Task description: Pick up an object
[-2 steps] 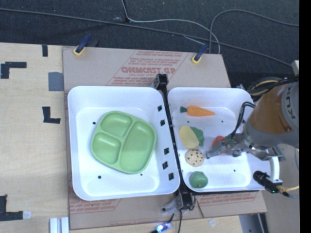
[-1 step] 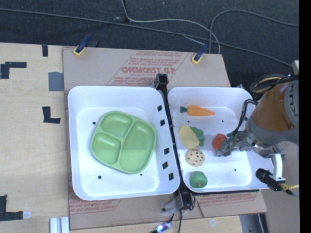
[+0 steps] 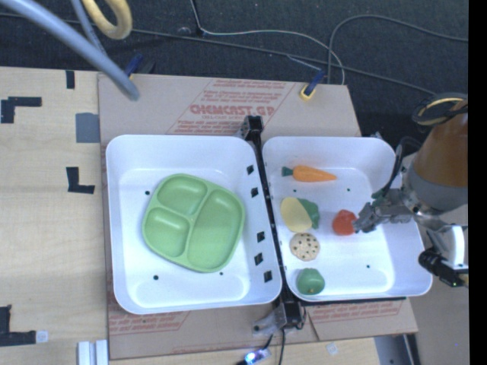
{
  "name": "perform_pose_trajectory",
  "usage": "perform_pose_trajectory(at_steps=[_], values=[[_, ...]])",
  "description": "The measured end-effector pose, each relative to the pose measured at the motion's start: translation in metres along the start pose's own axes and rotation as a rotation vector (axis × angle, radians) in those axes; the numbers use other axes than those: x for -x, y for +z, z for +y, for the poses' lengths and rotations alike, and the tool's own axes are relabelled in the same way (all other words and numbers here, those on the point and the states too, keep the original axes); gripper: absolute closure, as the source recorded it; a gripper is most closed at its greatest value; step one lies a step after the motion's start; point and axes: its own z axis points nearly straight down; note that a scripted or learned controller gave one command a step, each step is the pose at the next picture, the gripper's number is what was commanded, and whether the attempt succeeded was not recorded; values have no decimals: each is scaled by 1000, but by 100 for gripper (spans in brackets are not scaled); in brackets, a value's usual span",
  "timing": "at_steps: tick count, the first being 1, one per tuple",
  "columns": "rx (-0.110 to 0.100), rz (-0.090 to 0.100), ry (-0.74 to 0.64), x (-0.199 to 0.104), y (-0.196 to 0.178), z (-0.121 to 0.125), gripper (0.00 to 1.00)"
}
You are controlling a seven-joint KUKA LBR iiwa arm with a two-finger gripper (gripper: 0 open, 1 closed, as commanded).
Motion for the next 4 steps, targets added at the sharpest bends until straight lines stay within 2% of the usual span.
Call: perform_pose_trajectory(at_steps=[1, 2, 4], values=[[0, 0, 0, 0, -53, 1, 100], [-5, 2, -4, -46, -45, 16, 100], [-4, 2, -5, -145, -66, 50, 100]])
